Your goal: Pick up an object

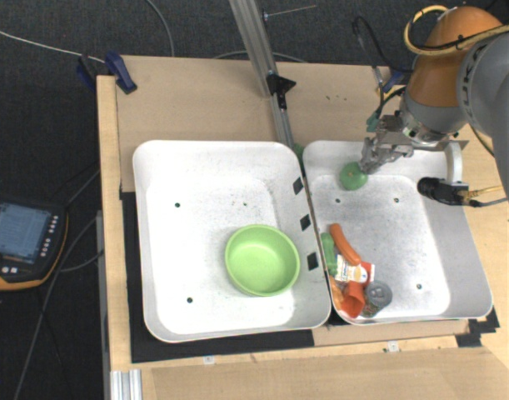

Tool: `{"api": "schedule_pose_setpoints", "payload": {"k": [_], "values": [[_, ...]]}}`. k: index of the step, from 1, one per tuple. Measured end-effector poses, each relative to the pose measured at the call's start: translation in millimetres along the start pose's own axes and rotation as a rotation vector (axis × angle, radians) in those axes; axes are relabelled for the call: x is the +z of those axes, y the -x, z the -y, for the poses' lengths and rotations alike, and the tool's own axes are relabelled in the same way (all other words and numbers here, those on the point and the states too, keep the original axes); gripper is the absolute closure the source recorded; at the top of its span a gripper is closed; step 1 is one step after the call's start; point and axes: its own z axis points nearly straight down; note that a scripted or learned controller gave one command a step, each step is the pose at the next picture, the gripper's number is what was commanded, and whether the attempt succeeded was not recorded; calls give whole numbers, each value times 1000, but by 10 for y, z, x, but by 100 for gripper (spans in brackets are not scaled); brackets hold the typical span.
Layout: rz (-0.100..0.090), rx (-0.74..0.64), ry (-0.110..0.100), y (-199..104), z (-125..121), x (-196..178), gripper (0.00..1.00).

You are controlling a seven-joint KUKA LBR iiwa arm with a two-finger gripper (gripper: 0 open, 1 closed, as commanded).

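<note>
While the gripper (372, 158) hangs low over the far end of the right bin (441, 248), a small green ball (351, 177) lies on the bin floor just beside and below its tip. Whether the fingers are spread wide, narrowed, or touching the ball cannot be told at this resolution; the ball is not visibly between them, so it should be treated as not yet held.

The step in hand appears to be the final approach to the green ball. To do it well:

- Centre the gripper directly over the ball before descending. At present the tip looks offset toward the arm's side of the ball, and a closing stroke from there would likely push the ball away.
- Descend until the fingers straddle the widest part of the ball. A round object pinched high tends to squirt out.
- Close slowly. The ball lies near the bin's far wall and the divider between the bins, so it may roll against either one — allow for that.
- Lift straight up and confirm the ball rises with the gripper.

Alternative targets lie at the near end of the right bin: a cluster of orange items (347, 267) with a grey round piece (376, 293). A green bowl (262, 260) sits in the left bin (171, 223) — well apart from the gripper. Both bins rest on the table (196, 98).
</note>
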Motion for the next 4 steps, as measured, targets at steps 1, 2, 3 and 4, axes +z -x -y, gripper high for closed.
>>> {"api": "schedule_pose_setpoints", "payload": {"k": [1,2,3,4], "values": [[0,0,4,-67,3,-614,100],[0,0,2,-67,-6,-1029,100],[-1,-3,-2,-527,157,-921,100],[-2,-4,-2,-1102,381,-877,100]]}}
